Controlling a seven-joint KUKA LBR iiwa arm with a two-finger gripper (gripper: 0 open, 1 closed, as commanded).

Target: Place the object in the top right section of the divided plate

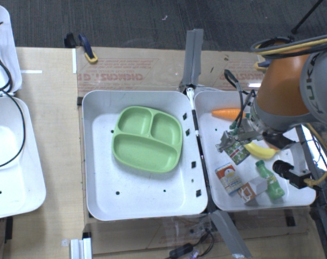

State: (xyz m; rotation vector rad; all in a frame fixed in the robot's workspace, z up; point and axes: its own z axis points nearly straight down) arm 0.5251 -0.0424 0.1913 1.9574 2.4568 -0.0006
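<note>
Gripper [234, 139]: low in right bin [301, 196], beside banana [260, 150]; finger spread and any grasp indiscernible, partly hidden by arm [285, 93].

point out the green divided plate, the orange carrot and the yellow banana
green divided plate [147, 155]: camera view, floor of its large bottom section
orange carrot [226, 113]: camera view, mid-body
yellow banana [260, 151]: camera view, middle

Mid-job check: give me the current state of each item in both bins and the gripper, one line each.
Divided plate: left bin, sections bare.
Carrot: lying in right bin.
Banana: lying in right bin, beside gripper.
Green bottle: on its side.
Small cartons: lying flat.
Gripper: low over right bin.
</note>
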